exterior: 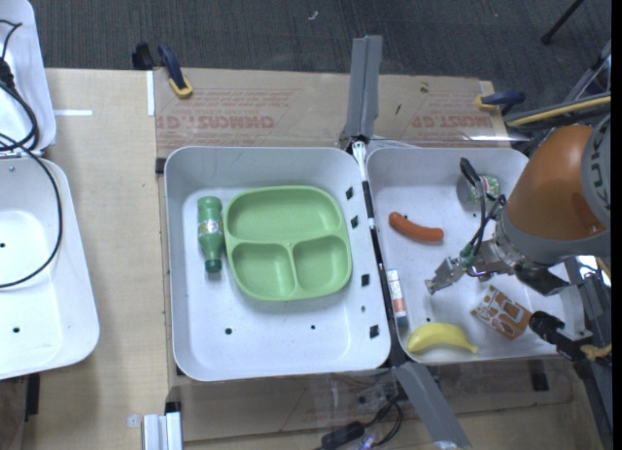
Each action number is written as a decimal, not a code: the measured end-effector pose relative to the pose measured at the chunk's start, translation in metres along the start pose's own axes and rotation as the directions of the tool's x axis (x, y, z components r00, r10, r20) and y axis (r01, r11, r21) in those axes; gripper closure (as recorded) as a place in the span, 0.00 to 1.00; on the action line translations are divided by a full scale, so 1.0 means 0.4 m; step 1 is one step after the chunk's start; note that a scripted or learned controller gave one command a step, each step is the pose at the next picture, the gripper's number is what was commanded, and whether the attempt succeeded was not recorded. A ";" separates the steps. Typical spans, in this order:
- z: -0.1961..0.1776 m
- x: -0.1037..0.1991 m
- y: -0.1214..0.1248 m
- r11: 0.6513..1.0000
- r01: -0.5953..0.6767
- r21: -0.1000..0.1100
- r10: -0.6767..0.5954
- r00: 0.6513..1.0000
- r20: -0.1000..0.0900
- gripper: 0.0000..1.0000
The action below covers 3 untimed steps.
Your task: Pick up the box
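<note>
Two shallow white plastic bins sit side by side on the wooden surface (107,118). The left bin (185,244) holds one green three-compartment plate (289,241) and one green bottle (210,232). The right bin (418,181) holds one red sausage (416,228), one yellow banana (441,339) and one small brown-and-white patterned box (501,312), lying tilted near the bin's right front corner. The gripper (439,281) hangs just left of the box with its fingers apart, holding nothing.

Left bin (185,244) in the middle of the frame: we've got a green divided plate (289,241) with a green bottle (210,233) lying just to its left. Right bin (418,171) has a sausage (416,228) toward its upper left and a banana (442,339) at its lower edge.
</note>
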<state>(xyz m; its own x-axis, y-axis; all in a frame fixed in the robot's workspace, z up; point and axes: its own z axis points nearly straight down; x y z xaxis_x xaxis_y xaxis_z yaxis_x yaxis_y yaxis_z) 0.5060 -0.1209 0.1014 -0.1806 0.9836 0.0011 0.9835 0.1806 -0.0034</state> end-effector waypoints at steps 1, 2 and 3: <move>0.003 0.053 -0.063 0.953 0.302 -0.001 -0.302 0.953 0.001 0.00; 0.023 -0.009 0.152 0.957 0.290 -0.002 -0.290 0.957 0.002 0.00; -0.230 0.141 0.416 0.956 0.294 -0.005 -0.294 0.956 0.005 0.00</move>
